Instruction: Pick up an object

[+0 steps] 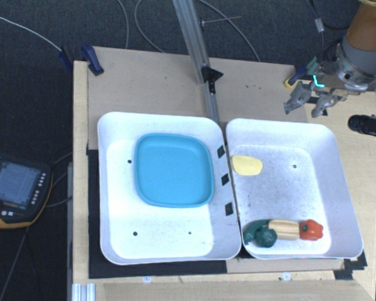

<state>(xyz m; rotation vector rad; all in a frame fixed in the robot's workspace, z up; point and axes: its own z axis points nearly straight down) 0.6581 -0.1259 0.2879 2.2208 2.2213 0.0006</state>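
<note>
Above table beyond right shallow white bin (338, 154): gripper (309, 106) open, empty. Pale yellow rounded object (246, 165) lies alone near bin's left wall. Best: centre over it, descend straight, close across narrow side.

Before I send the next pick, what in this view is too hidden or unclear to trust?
- Arm: cut off by the top and right edges above the orange band.
- Green, tan and red items in the right bin: too small to identify; touching or overlapping is unclear.
- Gripper: no object seen between its fingers.
</note>
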